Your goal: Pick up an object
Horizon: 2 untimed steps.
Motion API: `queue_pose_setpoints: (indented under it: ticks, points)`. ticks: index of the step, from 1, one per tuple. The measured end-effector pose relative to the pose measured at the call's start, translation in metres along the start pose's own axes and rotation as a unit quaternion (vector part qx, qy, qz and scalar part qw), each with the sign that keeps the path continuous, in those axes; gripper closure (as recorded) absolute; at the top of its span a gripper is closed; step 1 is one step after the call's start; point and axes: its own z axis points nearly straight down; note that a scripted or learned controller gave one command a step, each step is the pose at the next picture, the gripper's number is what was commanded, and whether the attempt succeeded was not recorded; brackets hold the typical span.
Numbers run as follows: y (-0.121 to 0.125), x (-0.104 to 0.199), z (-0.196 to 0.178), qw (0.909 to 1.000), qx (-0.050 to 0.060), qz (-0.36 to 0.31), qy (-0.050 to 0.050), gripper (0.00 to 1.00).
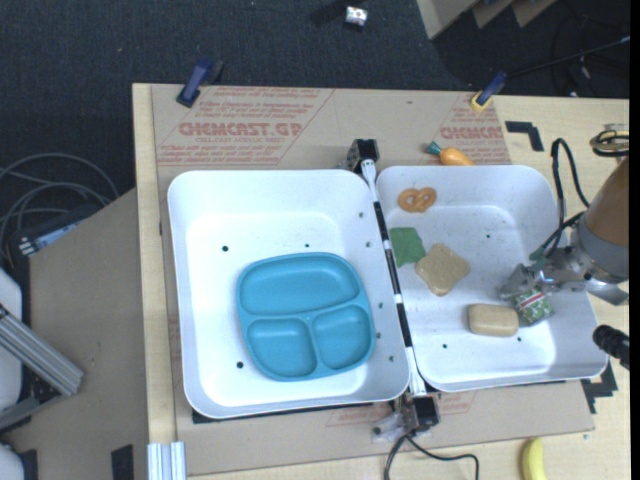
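Observation:
The right bin (470,370) holds a brown pretzel (417,200), a green square piece (406,245), a tan slice of toast (442,269), a pale beige block (493,319) and a small crumpled green and red packet (538,308). My gripper (528,286) hangs low at the bin's right side, directly over the packet and touching or nearly touching it. The beige block lies just left of the packet. The arm's grey wrist (605,238) reaches in from the right edge.
A blue three-compartment tray (304,313) lies in the left bin (200,203). An orange toy carrot (452,154) sits on the bench behind the right bin. A yellow piece (533,458) lies at the bench's front right. Black cable (560,168) runs along the bin's right wall.

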Motion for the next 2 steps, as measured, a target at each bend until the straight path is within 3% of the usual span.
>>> queue_pose_setpoints:
  ticks: [1,2]
  points:
    - [0.039,0.068,0.010,1.0000,-0.001,-0.001,0.000,1.00]
    - [0.047,0.159,-0.090,1.0000,0.000,-0.002,0.001,1.00]
